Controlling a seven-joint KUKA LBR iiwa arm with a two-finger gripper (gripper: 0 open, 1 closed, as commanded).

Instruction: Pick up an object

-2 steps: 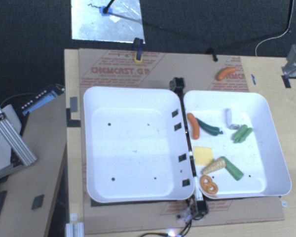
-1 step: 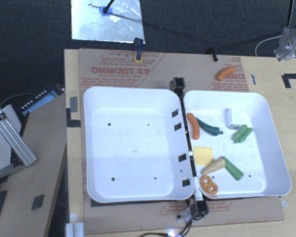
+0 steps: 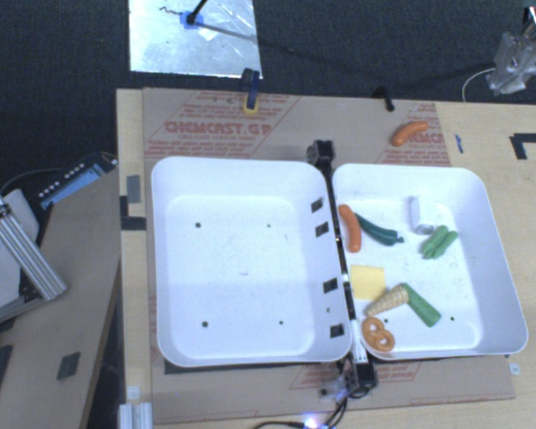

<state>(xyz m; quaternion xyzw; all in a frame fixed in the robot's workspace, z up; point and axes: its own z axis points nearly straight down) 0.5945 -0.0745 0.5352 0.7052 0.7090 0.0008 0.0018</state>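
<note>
Dark carpet is surrounding the tan bench (image 3: 277, 114) I am watching, where two shallow white bins are sitting side by side. My gripper (image 3: 518, 61) is hanging at the upper right, above the floor beyond the bench's far corner, and I cannot tell its state from this blur. Everything worth grabbing is lying in the right-hand white bin (image 3: 496, 239), down and to the left of the gripper. I am eyeing the short green bean pod (image 3: 439, 241), the nearest piece, its long axis slanting from lower left to upper right. A yellow cheese square (image 3: 368, 282) and a brown pretzel (image 3: 378, 334) are lying farther off.
</note>
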